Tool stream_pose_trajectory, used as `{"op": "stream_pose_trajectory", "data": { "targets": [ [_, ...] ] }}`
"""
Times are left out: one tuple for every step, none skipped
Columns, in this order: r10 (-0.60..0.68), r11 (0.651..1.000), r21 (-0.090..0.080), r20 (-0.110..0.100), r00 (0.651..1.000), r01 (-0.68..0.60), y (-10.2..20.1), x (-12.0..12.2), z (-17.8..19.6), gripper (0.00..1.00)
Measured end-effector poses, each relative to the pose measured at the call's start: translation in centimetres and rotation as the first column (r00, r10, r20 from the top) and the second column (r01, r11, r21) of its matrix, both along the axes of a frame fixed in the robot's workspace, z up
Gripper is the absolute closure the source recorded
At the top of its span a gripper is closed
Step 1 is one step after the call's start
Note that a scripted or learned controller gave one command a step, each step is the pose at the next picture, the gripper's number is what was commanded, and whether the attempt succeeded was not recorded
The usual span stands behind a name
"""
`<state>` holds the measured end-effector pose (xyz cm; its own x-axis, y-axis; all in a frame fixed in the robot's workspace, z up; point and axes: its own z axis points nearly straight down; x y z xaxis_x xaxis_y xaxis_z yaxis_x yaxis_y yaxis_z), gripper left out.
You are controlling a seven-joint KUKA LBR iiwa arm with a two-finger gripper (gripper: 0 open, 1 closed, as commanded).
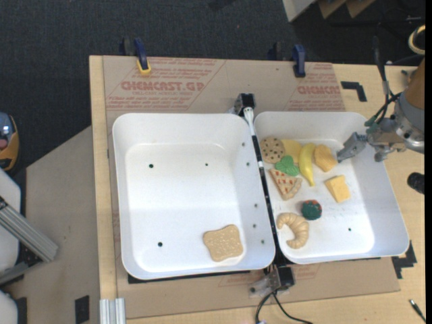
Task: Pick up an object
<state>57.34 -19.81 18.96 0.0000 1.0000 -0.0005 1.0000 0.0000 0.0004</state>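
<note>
My gripper (365,150) hangs over the right edge of the right bin (378,238), open, with nothing between its fingers. Its left finger (349,146) points toward an orange-yellow wedge (325,158) just to its left. Also in this bin are a banana (307,163), a round cookie (273,149), a green leafy piece (287,165), a pizza slice (286,183), a yellow block (338,188), a green and red ball (311,210) and a croissant (294,228). A slice of toast (223,243) lies at the front of the left bin (135,181).
Both bins sit on a brown board (202,79) held by blue clamps (141,54) at the back. A black divider clip (245,104) marks the seam between the bins. The arm's grey wrist (408,120) stands beyond the right bin's right wall.
</note>
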Motion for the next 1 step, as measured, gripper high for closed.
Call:
{"op": "stream_pose_trajectory", "data": {
  "targets": [
    [0.004,1.000,0.004,-0.007,1.000,-0.004,6.37,-2.38,-9.79,0.00]
  ]
}}
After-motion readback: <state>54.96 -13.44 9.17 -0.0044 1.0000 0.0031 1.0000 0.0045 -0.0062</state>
